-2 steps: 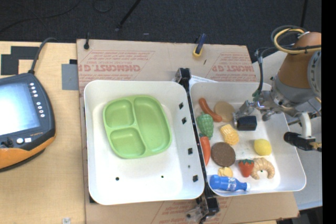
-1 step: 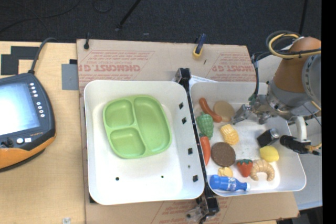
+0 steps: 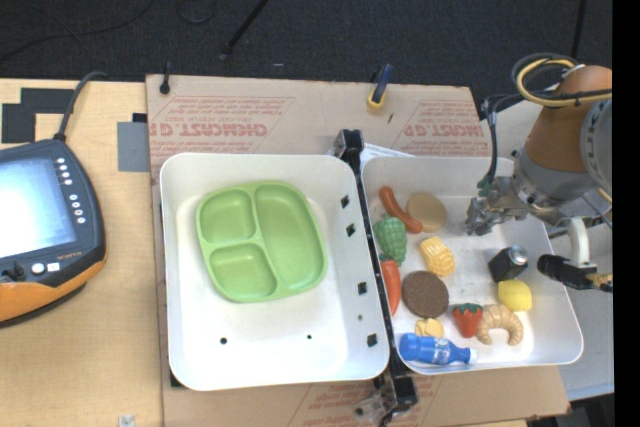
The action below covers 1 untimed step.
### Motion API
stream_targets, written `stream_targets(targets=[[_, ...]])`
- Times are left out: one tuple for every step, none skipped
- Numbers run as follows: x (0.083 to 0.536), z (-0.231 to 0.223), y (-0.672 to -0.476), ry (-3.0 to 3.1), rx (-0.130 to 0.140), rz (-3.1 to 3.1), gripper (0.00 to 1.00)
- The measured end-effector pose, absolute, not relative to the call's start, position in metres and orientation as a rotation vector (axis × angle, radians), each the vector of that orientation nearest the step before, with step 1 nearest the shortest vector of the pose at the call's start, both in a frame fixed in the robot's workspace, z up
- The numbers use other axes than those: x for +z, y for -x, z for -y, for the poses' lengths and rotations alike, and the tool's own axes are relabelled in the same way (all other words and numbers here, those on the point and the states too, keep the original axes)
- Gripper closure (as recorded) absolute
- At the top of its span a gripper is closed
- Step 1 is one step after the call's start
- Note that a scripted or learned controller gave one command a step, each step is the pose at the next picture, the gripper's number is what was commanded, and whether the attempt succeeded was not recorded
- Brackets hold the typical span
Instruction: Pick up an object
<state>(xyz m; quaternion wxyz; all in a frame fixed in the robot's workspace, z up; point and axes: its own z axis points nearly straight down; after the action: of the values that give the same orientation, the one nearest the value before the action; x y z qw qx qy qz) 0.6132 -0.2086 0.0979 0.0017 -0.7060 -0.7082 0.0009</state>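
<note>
1. The gripper (image 3: 487, 212) hovered low over the right bin (image 3: 560, 340), its state impossible to tell.
2. Nothing was lifted: the toy corn (image 3: 437, 256), lemon (image 3: 514, 295) and croissant (image 3: 500, 323) lay untouched.
3. Choosing, closing and raising remained, by my reckoning.

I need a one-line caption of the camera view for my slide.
KUKA arm's gripper hovers in the right bin beside toy foods; a green divided plate lies in the left bin.
</note>
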Motion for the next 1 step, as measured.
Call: stream_targets(targets=[[0.1611,0.2073,-0.6167,2.224,-0.003,2.223,1.00]])
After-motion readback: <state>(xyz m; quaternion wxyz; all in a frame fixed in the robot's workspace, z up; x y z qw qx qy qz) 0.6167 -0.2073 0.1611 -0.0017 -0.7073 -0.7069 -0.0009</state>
